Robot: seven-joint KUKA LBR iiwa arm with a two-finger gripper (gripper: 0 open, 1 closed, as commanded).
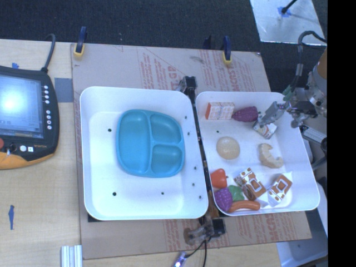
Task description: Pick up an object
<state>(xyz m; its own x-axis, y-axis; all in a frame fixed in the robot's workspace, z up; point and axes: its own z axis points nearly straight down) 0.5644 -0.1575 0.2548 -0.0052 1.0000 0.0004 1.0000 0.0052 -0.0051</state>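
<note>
Gripper over the right bin's far corner

Cardboard-covered bench [167,60] bears two white bins; the left bin [100,204] holds a blue divided plate [150,143]. The gripper [271,115], arm cut off at right, hangs above a small white carton [266,129] in the right bin [303,202]; its grip cannot be made out

Dark carpet [139,10] behind a wooden bench [33,204] — cardboard sheet [161,65] clamped on top, a lit screen [22,115] at left
</note>
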